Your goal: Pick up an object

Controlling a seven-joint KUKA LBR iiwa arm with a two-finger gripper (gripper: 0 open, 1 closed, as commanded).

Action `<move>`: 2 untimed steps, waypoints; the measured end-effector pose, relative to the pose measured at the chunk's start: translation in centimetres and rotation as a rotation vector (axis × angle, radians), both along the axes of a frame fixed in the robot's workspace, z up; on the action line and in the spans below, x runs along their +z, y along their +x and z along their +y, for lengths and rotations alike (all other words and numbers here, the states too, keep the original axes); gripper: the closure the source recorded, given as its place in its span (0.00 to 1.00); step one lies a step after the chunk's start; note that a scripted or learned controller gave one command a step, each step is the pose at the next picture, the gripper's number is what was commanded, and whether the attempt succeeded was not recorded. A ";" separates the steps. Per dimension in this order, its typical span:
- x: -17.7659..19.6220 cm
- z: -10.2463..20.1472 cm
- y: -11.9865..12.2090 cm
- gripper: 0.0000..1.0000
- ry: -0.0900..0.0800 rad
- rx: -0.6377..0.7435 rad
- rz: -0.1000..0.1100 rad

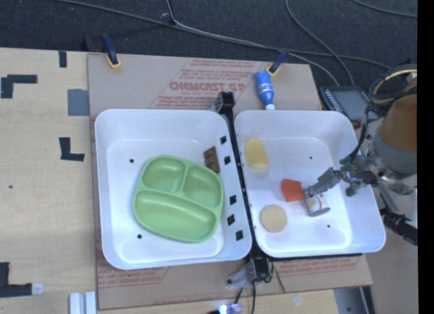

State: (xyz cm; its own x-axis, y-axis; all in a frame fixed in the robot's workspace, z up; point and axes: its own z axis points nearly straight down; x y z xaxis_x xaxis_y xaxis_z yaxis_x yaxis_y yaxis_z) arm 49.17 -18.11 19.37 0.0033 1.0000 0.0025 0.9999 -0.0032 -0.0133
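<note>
The right bin holds a pale yellow piece near its left wall, an orange-red block in the middle, a tan round disc toward the front, and a small grey and silver object. My gripper reaches in from the right and hovers low over the middle of this bin. It sits just right of the orange-red block and directly above the small grey object. Whether it touches either one is unclear.
The left bin carries a green divided plate and a small brown piece by the divider. A blue clamp and another clamp grip the cardboard at the back. Cables lie behind the bench.
</note>
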 end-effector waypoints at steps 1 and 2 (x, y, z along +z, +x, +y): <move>0.6 0.0 0.3 0.00 -0.003 0.004 -0.012; -4.6 0.6 -0.7 0.00 -0.001 0.004 -0.007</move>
State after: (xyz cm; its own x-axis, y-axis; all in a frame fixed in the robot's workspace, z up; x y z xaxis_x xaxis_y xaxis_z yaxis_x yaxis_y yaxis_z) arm 48.46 -17.56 14.77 -0.0005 1.0000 0.0017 1.0000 0.0005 -0.0061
